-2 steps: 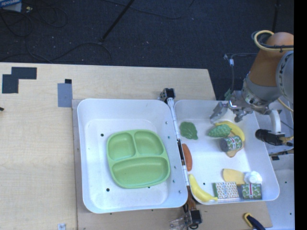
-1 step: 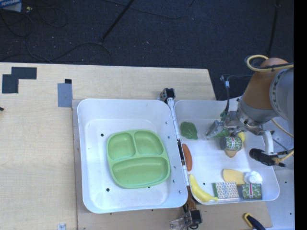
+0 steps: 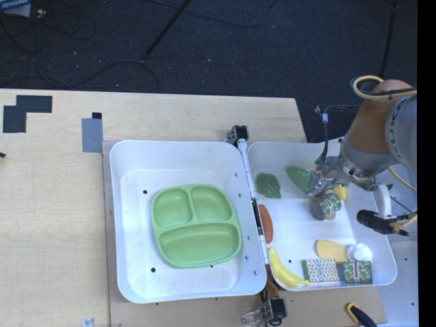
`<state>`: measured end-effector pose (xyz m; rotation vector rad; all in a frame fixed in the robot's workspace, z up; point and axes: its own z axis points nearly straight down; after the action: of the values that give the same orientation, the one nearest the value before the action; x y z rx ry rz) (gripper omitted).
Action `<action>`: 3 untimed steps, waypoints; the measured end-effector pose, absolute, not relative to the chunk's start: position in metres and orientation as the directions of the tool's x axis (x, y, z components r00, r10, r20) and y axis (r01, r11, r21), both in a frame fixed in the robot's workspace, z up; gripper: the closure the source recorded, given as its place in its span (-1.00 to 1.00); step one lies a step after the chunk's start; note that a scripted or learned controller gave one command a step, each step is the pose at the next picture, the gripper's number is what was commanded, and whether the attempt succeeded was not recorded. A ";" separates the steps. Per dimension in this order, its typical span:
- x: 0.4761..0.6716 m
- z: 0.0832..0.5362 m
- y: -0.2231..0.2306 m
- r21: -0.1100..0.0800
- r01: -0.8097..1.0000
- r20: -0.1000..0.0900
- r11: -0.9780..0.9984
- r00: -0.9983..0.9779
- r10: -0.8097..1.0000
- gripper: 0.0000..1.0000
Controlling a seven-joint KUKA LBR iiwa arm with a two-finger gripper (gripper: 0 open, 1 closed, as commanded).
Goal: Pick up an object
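Observation:
My gripper (image 3: 323,188) hangs low in the right bin (image 3: 300,154), at its upper right part. Directly under and in front of it lies a small can (image 3: 326,206) with a green and yellow label, tipped on its side. The gripper's tip touches or nearly touches the can's top end. A green leafy piece (image 3: 298,176) lies just left of the gripper. Another green leaf (image 3: 268,184) sits further left near the bin's wall.
A red sausage (image 3: 266,224) and a banana (image 3: 285,270) lie along the right bin's left side. A yellow wedge (image 3: 330,250), a white lump (image 3: 359,253) and two small cartons (image 3: 321,270) fill its front. The left bin (image 3: 129,182) holds a green divided plate (image 3: 195,225).

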<state>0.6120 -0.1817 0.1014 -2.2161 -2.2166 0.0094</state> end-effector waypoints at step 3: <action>0.490 0.089 -0.173 0.011 1.000 -0.004 -0.001 0.001 1.000 -1.00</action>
<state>0.4900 -0.1733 0.0894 -2.2295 -2.2276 -0.0076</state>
